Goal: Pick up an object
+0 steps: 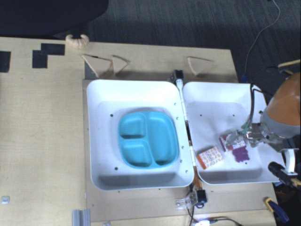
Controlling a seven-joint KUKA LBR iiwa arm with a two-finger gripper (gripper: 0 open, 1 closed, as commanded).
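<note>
We see the desk carrying two white bins; the left bin holds a blue divided plate. In the right bin, the claw sits low over a pink-and-silver packet, beside a purple piece and an orange-white packet. We cannot tell its opening; nothing looks lifted yet, so picking remains.

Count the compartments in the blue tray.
3. The blue plastic divided tray in the left white bin has two small compartments on its left side and one large one on its right.
</note>
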